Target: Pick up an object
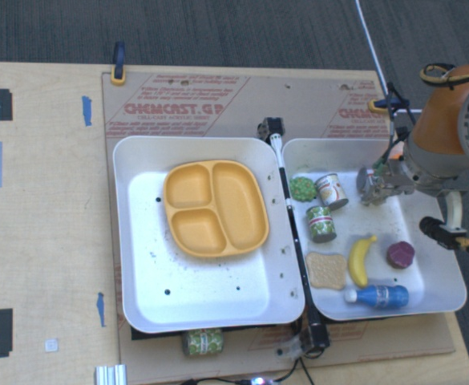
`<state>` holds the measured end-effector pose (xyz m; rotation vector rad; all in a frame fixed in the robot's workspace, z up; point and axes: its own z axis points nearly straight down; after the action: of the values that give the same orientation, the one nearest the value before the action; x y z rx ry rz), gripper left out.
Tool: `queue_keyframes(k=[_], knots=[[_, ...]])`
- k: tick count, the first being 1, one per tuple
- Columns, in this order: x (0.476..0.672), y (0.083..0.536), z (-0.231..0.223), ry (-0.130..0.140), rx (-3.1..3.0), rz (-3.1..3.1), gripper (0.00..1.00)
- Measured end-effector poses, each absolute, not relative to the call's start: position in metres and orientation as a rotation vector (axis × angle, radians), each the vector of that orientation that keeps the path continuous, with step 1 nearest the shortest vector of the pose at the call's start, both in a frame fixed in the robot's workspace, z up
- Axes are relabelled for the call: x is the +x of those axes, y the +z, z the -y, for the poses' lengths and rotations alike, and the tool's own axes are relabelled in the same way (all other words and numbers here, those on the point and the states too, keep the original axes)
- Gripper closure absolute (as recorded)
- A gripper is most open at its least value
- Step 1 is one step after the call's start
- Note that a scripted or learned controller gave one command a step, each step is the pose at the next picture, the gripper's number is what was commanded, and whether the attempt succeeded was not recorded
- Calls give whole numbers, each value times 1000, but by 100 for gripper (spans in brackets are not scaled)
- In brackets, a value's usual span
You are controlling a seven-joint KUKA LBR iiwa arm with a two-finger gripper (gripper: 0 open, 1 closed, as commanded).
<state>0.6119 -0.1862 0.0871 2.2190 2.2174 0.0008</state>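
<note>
Low over the right bin's (450, 295) back edge, the claw (376, 186) hangs just right of a tilted can (330, 191); whether it is open cannot be told. Nearby lie a second can (321, 223), banana (360, 259), bread slice (325, 270) and blue bottle (381, 297). A yellow divided plate (216, 208) sits in the left bin (130, 239).
</note>
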Motion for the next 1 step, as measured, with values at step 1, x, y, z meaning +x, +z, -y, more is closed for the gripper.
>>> queue_keyframes(k=[1], knots=[[659,132,133,-41,2246,-2238,100]])
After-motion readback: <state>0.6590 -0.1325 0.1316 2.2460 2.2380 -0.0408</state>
